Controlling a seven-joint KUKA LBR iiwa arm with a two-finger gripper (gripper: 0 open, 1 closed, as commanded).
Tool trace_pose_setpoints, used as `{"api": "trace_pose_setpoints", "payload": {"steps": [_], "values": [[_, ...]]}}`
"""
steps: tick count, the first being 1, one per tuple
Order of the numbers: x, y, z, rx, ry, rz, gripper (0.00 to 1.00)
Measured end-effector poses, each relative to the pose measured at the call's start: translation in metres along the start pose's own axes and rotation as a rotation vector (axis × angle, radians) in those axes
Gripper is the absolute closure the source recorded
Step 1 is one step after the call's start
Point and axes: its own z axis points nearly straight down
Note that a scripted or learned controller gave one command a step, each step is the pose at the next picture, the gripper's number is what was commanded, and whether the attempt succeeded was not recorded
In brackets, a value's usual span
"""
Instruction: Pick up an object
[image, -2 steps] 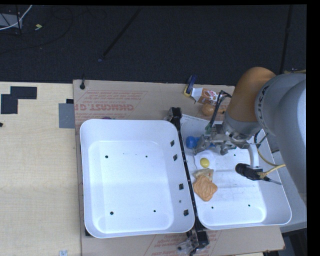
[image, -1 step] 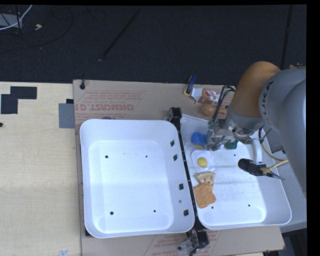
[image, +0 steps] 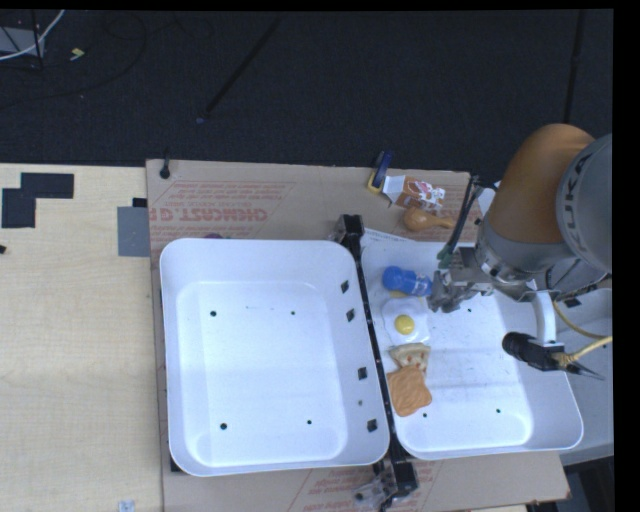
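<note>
Right now the arm reaches in over the right bin (image: 545, 425), its gripper (image: 447, 290) low near the bin's upper left part, just beside a blue object (image: 402, 281) that lies against the left wall. Whether the gripper is apart or together I cannot tell, since the dark wrist parts blur into one mass, and nothing can be seen held in it. Below the blue object, along the same wall, lie a white piece with a yellow centre (image: 404, 324), like a toy fried egg, then a small tan piece (image: 410, 354), and touching that an orange-brown flat piece (image: 409, 391). The left bin (image: 180, 300) sits alongside on the tabletop (image: 70, 330). By my judgement the step in hand is the approach or the descent onto a target, most likely the blue object, with no pick made yet. The next move calls for setting the gripper squarely over that object, clear of the bin wall, then closing and lifting; its closeness to the wall could spoil the grasp
</note>
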Motion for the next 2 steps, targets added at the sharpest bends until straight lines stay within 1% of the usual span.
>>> {"api": "trace_pose_setpoints", "payload": {"steps": [1,2], "values": [[-0.022,-0.084,0.027,0.007,0.000,0.001,1.00],[-0.022,-0.080,0.016,0.002,0.000,0.004,1.00]]}}
